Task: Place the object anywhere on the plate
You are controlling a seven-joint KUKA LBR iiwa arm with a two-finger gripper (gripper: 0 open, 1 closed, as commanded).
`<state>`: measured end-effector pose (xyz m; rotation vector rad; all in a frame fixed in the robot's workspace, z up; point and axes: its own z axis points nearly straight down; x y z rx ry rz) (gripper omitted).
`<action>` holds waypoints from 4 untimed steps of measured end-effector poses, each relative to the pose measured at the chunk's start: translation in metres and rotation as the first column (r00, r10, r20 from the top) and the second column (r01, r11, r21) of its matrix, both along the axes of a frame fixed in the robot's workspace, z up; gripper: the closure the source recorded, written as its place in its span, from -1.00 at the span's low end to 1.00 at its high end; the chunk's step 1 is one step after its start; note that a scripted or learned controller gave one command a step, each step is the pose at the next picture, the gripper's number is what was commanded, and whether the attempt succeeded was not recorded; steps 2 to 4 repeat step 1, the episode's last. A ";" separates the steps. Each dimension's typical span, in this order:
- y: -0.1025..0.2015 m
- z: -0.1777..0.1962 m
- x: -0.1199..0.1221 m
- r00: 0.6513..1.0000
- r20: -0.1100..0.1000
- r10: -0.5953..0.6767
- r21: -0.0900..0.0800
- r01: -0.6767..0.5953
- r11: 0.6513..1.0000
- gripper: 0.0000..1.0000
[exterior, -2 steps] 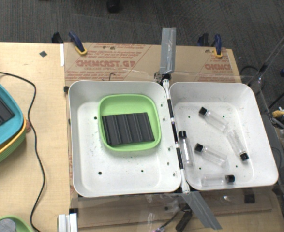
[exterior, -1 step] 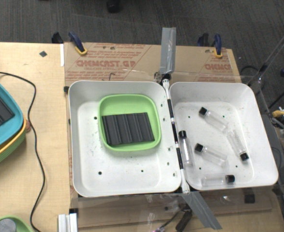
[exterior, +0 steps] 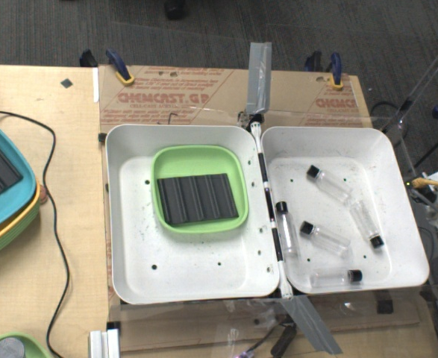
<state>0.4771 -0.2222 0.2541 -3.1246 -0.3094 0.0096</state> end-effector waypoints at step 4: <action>-0.001 0.006 0.000 1.000 0.001 0.002 -0.001 -0.002 1.000 -1.00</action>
